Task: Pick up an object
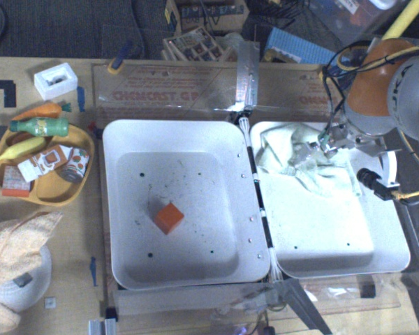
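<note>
Claw (326,144) is low over the far end of one shallow white bin (335,250), on or just above the crumpled pale cloth (293,162), which spreads out from under the claw toward the wall shared with the next bin. Can't tell if the claw is open or closed: its metal tip blends into the folds, and I can't read contact vs hover either. The other candidate, a small orange cube (169,218), is well away from the claw, across that wall in the neighbouring white bin (126,152), toward the near side. Risks as I see them: thin fabric means the claw could pinch one loose fold and let it slide out on the lift, or close on nothing if it's too high. The cloth could also drag and snag on the bin wall. The wrist covers the cloth's edge right behind the claw.
</note>
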`<control>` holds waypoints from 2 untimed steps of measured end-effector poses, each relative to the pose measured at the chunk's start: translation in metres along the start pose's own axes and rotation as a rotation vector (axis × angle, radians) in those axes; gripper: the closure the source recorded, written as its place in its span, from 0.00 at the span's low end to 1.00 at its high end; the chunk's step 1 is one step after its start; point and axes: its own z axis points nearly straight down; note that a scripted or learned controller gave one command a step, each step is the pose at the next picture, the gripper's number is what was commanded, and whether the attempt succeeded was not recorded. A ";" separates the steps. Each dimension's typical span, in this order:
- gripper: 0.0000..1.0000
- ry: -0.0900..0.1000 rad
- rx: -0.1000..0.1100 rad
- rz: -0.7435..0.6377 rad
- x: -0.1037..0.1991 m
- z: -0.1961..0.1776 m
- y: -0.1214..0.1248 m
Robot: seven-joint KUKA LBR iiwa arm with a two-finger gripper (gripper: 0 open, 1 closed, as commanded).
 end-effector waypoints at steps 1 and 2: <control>0.00 0.002 0.010 0.238 0.013 -0.014 0.014; 0.00 0.001 0.001 0.220 0.036 0.000 -0.033</control>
